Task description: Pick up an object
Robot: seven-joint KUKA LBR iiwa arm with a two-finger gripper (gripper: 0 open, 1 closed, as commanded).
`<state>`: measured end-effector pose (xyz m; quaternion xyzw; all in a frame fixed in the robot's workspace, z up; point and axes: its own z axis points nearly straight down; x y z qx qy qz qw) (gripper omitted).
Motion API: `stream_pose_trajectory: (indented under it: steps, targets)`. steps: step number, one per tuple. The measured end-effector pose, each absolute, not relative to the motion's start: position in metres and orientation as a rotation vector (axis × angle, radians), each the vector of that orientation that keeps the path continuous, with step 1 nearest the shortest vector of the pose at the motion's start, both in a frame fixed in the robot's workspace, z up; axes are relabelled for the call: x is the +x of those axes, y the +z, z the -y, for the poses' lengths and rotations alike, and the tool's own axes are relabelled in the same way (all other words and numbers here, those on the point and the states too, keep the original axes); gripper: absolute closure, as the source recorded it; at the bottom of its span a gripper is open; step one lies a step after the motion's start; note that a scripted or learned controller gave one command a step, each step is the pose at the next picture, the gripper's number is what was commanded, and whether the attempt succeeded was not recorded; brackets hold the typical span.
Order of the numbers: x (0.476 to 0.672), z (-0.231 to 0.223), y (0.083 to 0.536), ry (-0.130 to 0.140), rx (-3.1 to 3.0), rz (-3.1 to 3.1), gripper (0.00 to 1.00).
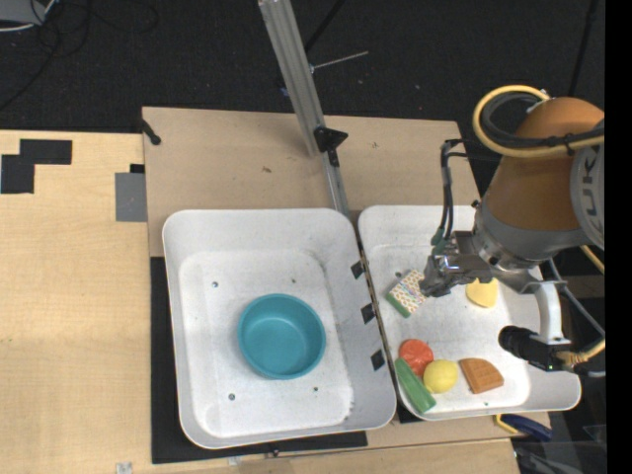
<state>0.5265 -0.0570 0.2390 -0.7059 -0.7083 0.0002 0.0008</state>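
Hovering low in the right white bin [390, 227], the pincer [432, 282] is nearing a small patterned green-edged card [405, 293] at its nine o'clock; finger state cannot be told.

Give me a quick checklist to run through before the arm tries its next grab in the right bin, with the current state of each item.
1. Gripper is over the right bin: ok.
2. Gripper is near a target: ok, it sits right beside the patterned packet.
3. Something is between the fingers: cannot tell, the wrist hides them.
4. Other objects are apart from the packet: ok, the yellow piece lies on the gripper's far side, and the red ball, yellow ball, green stick and orange wedge are clustered at the near edge.
5. Left bin is out of the way: ok, the teal bowl sits well apart from the gripper.
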Motion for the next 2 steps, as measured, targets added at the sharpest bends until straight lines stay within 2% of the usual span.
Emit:
stream_pose_trajectory:
  steps: [1, 2]
  targets:
    - [0.525, -0.001, 0.244, 0.001, -2.217, 2.225, 1.00]
    - [0.534, -0.048, 0.232, 0.002, -2.218, 2.223, 1.00]
